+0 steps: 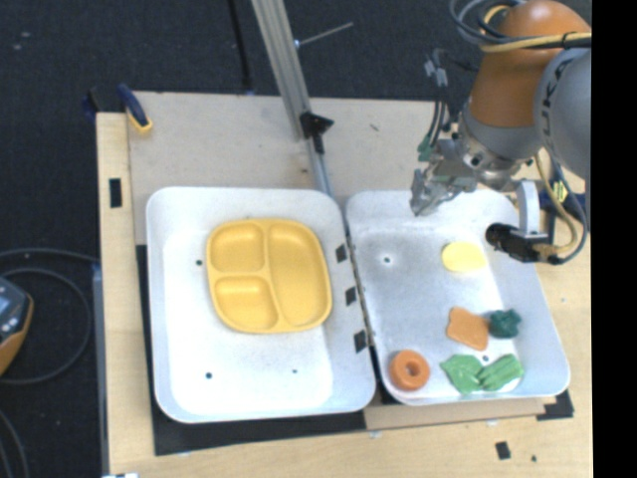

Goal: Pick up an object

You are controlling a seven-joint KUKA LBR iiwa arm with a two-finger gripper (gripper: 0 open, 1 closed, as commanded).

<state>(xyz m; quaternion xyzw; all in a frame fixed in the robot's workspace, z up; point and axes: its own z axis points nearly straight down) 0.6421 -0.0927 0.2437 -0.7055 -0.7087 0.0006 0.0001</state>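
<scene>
While the bench carries everything else, the count runs from big to small:

Bench: one, tan, with a metal pole rising at a slant from its far side.
Bins: two, shallow and white, side by side – left bin and right bin, their inner edges touching.
Arm: one, grey with an orange band, reaching in from the right; its upper part is cut off at the edge.
Tray: one, yellow, three compartments, lying flat in the left bin.
Small objects: five, all in the right bin – one yellow disc, one orange wedge, one orange ring, one light green piece, one dark green lump.
Pincer: one, hanging at the far rim of the right bin; its tips are small and dark against the bin, so whether it is wide or narrow cannot be told.
Hard to make out: what the green pieces are; the dark green lump touches the wedge.
Nearest object to pincer: the yellow disc, near it on the bin floor, toward the front and right, apart from the tips.
Other objects: well apart from the pincer, at the bin's near end.
</scene>
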